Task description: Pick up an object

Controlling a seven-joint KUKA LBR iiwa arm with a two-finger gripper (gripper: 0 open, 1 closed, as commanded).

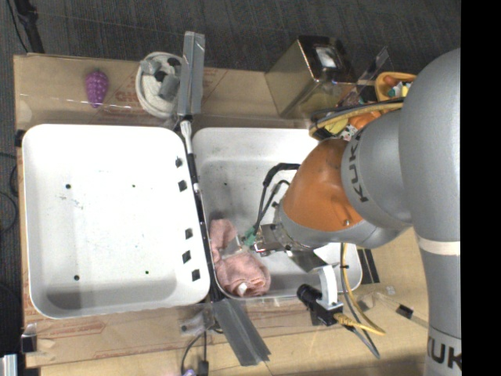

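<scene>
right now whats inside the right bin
A crumpled pink cloth lies by the right bin's left wall, toward the near corner. The arm hangs over the bin's right half and covers whatever lies beneath it.

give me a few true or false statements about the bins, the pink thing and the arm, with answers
1. The pink cloth lies in the right bin, near its lower left corner. True.
2. The left bin holds a pile of toys. False: its white floor shows bare, with a few dark dots.
3. The arm is bent over the right bin. True.
4. The purple object sits inside the left bin. False: it lies on the bench above that bin, outside the rim.
5. The tool hangs over the left bin. False: it is over the right bin, beside the pink cloth.
</scene>
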